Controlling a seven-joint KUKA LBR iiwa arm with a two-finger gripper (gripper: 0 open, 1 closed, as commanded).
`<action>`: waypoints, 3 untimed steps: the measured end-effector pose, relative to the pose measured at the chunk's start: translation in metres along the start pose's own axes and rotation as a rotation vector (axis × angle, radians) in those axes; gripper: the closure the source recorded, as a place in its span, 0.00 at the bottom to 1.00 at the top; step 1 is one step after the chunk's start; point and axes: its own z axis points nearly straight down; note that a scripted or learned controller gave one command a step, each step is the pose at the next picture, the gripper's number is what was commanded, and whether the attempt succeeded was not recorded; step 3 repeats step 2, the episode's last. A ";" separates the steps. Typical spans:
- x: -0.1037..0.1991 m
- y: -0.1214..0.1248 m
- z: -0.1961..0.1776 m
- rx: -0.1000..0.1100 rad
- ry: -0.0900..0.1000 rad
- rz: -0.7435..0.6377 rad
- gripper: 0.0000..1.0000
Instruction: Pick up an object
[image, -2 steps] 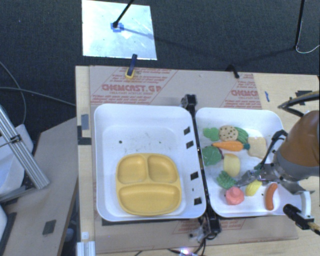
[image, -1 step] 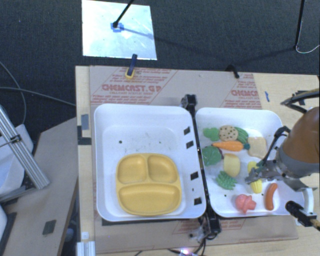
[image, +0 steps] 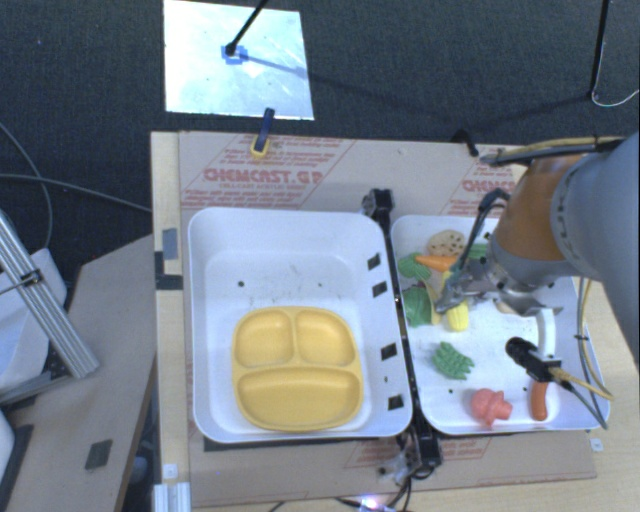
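Toys fill right bin (image: 570, 425), yellow tray (image: 297, 366) left; jaws' state unclear.

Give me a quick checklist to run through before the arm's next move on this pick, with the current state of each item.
1. Claw is over the right white bin: ok, it sits low among the toy food near that bin's left wall.
2. A target lies under the claw: ok, the small yellow corn piece is right beside it.
3. Target is free of neighbours: not ok, the dark green leafy toy and the orange carrot crowd it.
4. Object between the fingers: cannot tell, the wrist hides them.
5. Easier picks in open space: ok, the pink toy and the light green toy lie apart.
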 end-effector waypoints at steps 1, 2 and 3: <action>0.047 0.013 -0.107 -0.005 -0.001 0.003 1.00; 0.120 -0.001 -0.157 0.002 0.001 0.002 1.00; 0.120 -0.001 -0.157 0.002 0.001 0.002 1.00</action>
